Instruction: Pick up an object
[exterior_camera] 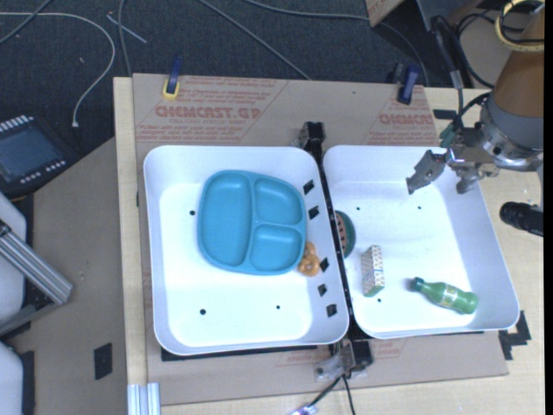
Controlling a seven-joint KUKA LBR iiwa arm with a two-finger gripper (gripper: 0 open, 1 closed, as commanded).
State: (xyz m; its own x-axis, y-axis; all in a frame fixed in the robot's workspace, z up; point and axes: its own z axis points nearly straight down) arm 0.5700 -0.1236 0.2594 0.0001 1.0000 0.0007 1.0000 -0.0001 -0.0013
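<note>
A green bottle lies on its side near the front edge of the right bin, with a small silver packet just to its left. The gripper hangs above the bin's far right part, its fingers apart, holding nothing. In the left bin rests a blue divided plate.

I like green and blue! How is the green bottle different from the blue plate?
The green bottle is small and lies on its side in the right bin; the blue plate is far bigger, flat, with three compartments, in the left bin. Neither is in the gripper.
</note>
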